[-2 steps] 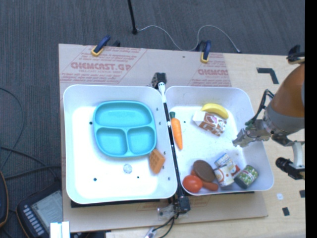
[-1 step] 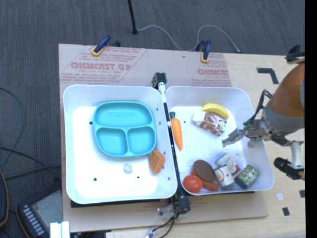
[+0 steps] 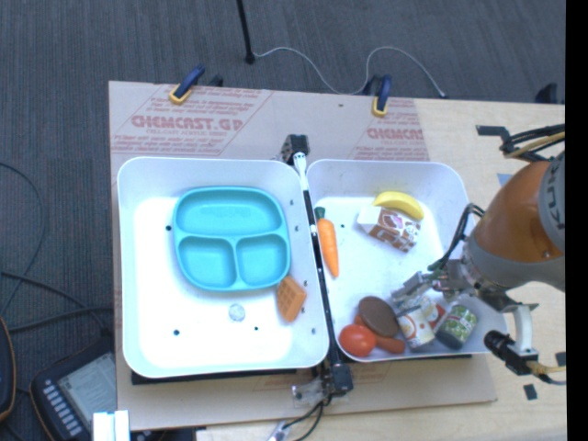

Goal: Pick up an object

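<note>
On the pale tabletop (image 3: 514,136), the pincer (image 3: 415,289) hovers just above the brown toy (image 3: 377,315) in the right bin (image 3: 367,168); I cannot tell its spread. That toy looks light, stiff, slick (grasp across its narrow middle).

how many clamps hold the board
2: a clamp on the board's far edge above the left bin, another on that edge above the right bin. Others may be hidden.
</note>
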{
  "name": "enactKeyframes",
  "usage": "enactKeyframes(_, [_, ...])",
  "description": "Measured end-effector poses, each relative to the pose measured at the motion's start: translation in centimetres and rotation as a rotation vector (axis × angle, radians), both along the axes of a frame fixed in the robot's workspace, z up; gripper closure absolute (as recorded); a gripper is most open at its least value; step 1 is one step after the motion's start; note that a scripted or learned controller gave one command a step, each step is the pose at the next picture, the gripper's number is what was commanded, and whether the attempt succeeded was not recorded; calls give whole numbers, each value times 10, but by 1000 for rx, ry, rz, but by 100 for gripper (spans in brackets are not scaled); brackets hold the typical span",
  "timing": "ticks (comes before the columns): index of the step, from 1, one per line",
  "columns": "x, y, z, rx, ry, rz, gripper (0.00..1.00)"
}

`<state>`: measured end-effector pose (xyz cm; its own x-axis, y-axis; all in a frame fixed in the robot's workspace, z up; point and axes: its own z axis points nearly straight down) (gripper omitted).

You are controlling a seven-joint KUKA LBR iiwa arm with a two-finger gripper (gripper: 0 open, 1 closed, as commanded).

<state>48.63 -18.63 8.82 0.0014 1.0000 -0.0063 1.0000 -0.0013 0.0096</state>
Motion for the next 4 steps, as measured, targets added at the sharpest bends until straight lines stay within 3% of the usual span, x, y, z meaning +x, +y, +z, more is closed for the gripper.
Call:
enactKeyframes(1, [1,0,11,0,-3,0,100])
enactKeyframes(2, [26,-38,32,4,9,1,100])
enactKeyframes(3, [26,-33,31,16,14,5,0])
enactKeyframes(4, [-1,13,0,-1,1,-1,0])
